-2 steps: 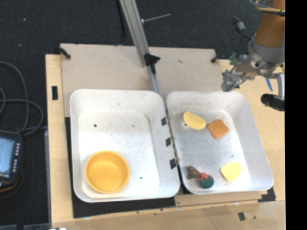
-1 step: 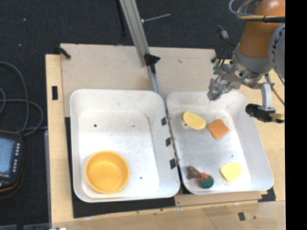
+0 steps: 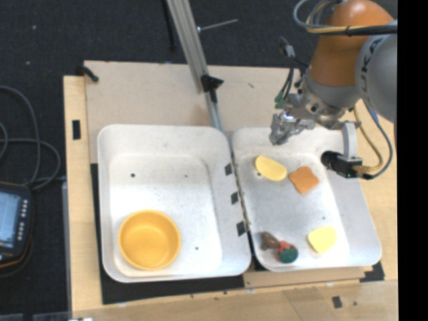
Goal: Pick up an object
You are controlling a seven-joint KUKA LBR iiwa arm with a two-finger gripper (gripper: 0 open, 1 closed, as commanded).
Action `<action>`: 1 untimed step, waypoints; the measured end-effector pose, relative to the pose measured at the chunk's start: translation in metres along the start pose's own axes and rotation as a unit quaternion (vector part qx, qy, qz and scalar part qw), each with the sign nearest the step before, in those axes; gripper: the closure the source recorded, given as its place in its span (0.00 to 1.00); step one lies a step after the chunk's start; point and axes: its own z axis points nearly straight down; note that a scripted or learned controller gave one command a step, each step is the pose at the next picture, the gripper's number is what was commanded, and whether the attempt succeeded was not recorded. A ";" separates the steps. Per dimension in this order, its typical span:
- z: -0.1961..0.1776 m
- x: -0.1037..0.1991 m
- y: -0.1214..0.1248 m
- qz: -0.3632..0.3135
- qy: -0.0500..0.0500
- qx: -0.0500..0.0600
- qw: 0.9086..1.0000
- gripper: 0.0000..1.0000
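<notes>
1. At the far left edge, a dark handheld screen device (image 3: 12,225) is cut off by the frame, with black cables looped above it.
2. A round yellow plastic bowl (image 3: 150,239) is seen in the near-left corner of the left shallow white bin (image 3: 167,139).
3. A slanted grey metal pole (image 3: 192,49) is cut off at the top of the frame, and its foot is seen just behind the seam between the two bins.
4. In the right shallow white bin (image 3: 348,219), a flat yellow oval piece (image 3: 271,168) lies near the far-left part, with an orange block (image 3: 305,179) just beside it to the right.
5. At the near edge, a small brown object (image 3: 270,241) is found touching a small green and red object (image 3: 287,252); their shapes are too small to be made out.
6. A second yellow piece (image 3: 322,239) lies nearby to the right.
7. The two-finger gripper (image 3: 281,131) is positioned over the far edge of the right bin, behind the yellow oval piece and apart from it. Whether the tips are apart or together cannot be told; nothing is seen between them.
8. The grey arm with the orange band (image 3: 341,42) is cut off at the right.
</notes>
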 end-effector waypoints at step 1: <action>0.011 0.051 -0.018 0.000 0.000 0.001 1.000 1.00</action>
